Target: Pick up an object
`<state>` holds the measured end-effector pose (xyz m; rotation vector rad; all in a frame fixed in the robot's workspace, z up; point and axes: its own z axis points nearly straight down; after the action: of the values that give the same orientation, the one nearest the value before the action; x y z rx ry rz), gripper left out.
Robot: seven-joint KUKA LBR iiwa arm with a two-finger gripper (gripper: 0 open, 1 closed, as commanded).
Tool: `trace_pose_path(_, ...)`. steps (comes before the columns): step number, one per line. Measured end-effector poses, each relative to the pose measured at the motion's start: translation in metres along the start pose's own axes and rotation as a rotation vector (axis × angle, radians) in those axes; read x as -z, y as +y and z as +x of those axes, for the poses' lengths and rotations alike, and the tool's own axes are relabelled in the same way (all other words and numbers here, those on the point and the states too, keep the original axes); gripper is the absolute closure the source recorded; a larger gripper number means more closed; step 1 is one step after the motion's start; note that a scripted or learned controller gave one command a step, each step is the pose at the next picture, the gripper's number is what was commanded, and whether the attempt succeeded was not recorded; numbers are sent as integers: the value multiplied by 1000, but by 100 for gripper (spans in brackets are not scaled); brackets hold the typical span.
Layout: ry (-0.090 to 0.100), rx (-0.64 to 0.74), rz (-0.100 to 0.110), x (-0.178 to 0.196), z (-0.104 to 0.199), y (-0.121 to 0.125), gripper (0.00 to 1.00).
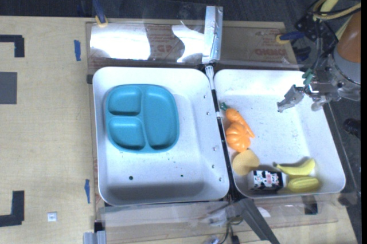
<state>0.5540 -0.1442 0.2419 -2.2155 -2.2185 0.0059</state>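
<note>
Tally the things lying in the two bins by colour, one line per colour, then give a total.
Blue: 1, the divided plate
Orange: 1, the toy carrot
Yellow: 3, the banana, the oblong piece, the rounded piece
Black and white: 1, the small carton
Total: 6

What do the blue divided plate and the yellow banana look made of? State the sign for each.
Blue divided plate: likely moulded plastic, matte to satin; even colour, rounded compartment edges, soft highlights.
Yellow banana: probably a plastic or rubber toy; flat uniform yellow, smooth skin, though too small to be sure.

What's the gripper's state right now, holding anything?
Two-finger gripper: cannot be told; nothing seen in it, over the right shallow white bin, apart from the orange carrot toy.
</note>
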Motion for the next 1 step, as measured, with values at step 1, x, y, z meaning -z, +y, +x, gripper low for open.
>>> trace_pose_path(1,1,51,6,-92,46,18,0)
